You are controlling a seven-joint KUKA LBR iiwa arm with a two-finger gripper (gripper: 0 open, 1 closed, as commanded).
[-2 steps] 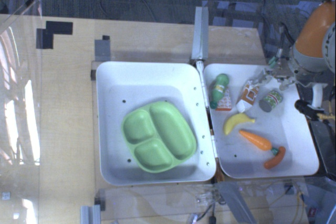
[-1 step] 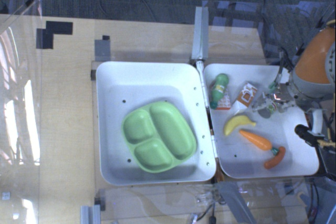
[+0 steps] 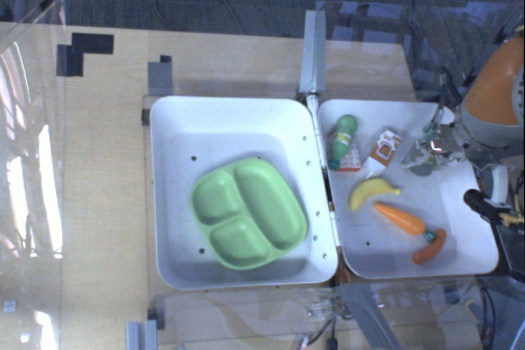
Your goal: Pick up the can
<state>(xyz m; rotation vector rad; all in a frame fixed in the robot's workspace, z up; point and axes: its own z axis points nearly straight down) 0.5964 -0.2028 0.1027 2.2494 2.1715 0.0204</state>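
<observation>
From the overhead camera, two white bins sat side by side on the pale wooden tabletop (image 3: 98,176). The left bin (image 3: 176,123) carried a green divided plate (image 3: 248,213), three compartments showing, resting a little toward the near right of that bin.

Over in the right bin (image 3: 467,262), things were busier. The can (image 3: 342,142), green with a red-and-white label, lay on its side at the far left of that bin, right against the wall shared with the left bin. Just to its right lay a small orange-and-white carton (image 3: 384,150), tilted. Nearer the camera came a yellow banana (image 3: 372,193), then an orange carrot (image 3: 400,219) with a bit of green at its end, and beside that a reddish sausage-shaped piece (image 3: 429,247) near the bin's near right.

The arm (image 3: 496,94), grey with its orange band, reached in from the right, and the tool (image 3: 432,150) hung over the far right part of the right bin. Whether it was spread or closed, I could not tell; the metal parts there were a blur. Nothing showed in its grip. It stood well apart from the can, with the carton lying between the two.
</observation>
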